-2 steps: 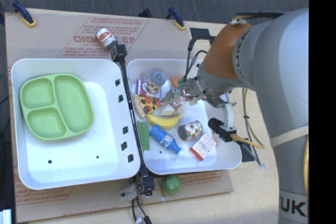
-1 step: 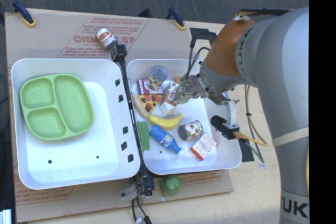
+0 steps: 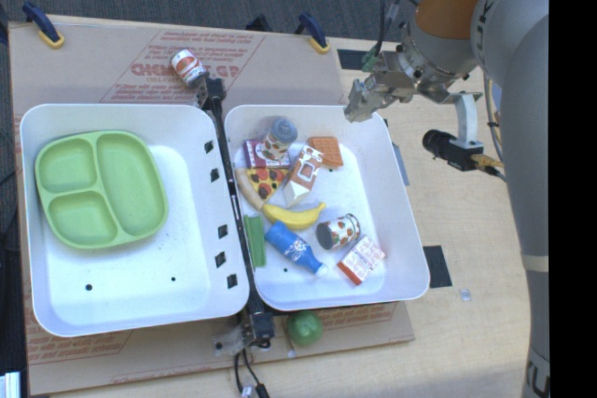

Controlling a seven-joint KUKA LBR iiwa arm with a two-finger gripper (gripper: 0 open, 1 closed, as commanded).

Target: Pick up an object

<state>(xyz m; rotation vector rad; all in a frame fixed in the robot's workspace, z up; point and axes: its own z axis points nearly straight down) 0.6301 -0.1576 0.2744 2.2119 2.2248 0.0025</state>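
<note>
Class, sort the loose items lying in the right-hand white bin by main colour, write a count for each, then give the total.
Yellow: 1, the curved yellow toy banana
Blue: 1, the blue tube-shaped bottle
Green: 1, the thin green stick
Orange-brown: 1, the square waffle-patterned cracker
Red-and-white or mixed packaging: 6
Total: 10

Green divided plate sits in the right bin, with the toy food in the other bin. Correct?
Not quite. The camera view shows the green divided plate in the left bin; the toy food, such as the banana, lies in the right bin.
</note>
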